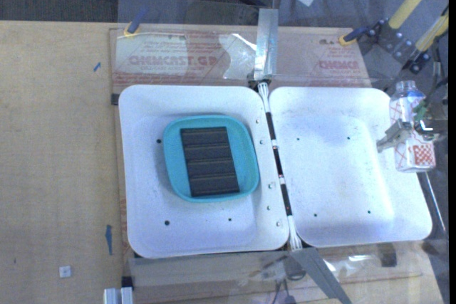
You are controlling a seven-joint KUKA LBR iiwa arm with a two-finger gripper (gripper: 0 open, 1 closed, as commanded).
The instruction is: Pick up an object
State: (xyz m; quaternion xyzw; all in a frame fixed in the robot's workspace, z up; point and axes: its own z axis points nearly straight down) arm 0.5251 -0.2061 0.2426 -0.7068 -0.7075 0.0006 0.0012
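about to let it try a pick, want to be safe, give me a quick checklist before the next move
1. Target present: teal dish with a dark ridged block on it sits in the left bin: ok.
2. Target unobstructed from above: ok.
3. Gripper positioned over the target: not ok, it is at the right bin's right rim.
4. Gripper open or shut: cannot tell.
5. Gripper free of load: cannot tell; a checkered patch shows beside it.

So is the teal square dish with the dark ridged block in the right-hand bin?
No, the teal square dish sits in the left white bin.
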